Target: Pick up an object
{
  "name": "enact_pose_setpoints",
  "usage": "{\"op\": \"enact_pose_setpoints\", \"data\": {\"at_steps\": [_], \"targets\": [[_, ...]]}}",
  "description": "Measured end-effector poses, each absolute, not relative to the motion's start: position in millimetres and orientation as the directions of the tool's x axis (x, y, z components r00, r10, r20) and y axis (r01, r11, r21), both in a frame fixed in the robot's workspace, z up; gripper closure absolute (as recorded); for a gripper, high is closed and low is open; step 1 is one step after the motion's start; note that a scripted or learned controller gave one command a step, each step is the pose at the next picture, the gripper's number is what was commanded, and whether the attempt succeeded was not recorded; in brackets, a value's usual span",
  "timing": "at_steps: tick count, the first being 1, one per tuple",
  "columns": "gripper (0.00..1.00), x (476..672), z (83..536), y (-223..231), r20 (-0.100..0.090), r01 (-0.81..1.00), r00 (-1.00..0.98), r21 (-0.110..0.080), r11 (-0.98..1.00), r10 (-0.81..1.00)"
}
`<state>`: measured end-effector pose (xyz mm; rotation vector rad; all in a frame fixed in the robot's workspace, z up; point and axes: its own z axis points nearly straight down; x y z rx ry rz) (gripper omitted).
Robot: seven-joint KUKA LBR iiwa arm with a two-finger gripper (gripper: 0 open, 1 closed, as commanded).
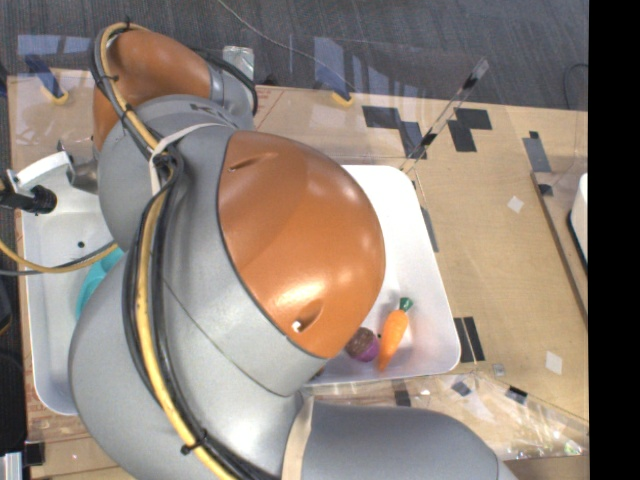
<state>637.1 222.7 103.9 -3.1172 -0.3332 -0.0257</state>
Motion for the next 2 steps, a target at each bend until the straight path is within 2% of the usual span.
{"op": "enact_pose_setpoints", "data": {"at_steps": [1,2], "targets": [[1.0,640.2,191,218,0.006,0.205,0.979,-0.004,-0.979,0.205],[1.0,575.1,191,220,-0.006,0.247,0.969,-0.002,-0.969,0.247]]}}
